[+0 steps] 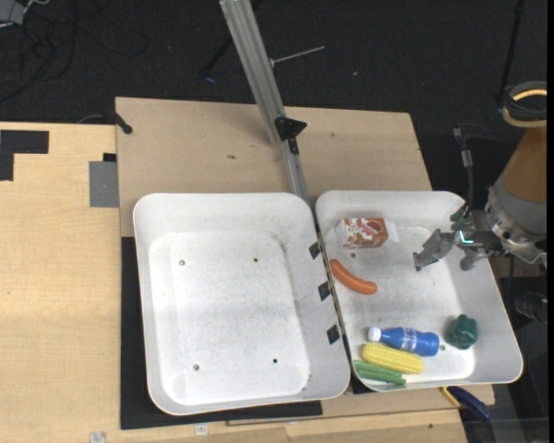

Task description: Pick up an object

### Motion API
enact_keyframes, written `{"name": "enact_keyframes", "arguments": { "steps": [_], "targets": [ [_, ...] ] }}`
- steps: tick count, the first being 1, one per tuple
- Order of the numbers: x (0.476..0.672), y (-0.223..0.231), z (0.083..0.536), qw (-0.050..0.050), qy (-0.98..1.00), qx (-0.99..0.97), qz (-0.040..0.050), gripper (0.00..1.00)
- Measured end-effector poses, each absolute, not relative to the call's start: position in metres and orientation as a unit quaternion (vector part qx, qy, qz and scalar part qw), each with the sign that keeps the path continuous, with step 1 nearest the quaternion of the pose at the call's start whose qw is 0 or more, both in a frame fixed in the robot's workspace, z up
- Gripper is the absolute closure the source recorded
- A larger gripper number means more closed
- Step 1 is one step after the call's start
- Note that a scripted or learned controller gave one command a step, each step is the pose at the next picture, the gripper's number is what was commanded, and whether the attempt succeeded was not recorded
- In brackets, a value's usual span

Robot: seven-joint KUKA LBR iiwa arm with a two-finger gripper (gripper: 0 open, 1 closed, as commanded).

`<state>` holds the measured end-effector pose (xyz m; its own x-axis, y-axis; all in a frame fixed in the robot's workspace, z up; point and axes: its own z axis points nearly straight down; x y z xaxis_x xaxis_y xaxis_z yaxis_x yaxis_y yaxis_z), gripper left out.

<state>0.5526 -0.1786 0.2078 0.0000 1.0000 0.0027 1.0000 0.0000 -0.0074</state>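
Your gripper (432,250) hangs over the right bin (485,363) near its right wall, fingers pointing left toward the bin's middle; whether they are open or shut cannot be told from this view, and nothing shows between them. Candidate objects all lie in that right bin: a red-and-white packet (364,232) near the back left, an orange sausage (353,279) just below it by the divider, and along the front edge a blue bottle (408,341), a yellow corn cob (393,359) just beside it, and a dark green item (462,331) by the right wall. You will note the left bin (166,215) beside it on the bench (46,275).
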Motion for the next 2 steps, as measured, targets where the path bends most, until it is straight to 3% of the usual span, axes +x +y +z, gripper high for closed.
{"name": "enact_keyframes", "arguments": {
  "steps": [1,2],
  "targets": [
    [0.553,-0.179,0.21,0.001,-0.707,-0.707,0.0004,0.0],
    [0.549,-0.188,0.158,0.004,-0.707,-0.707,0.002,0.0]
  ]
}}
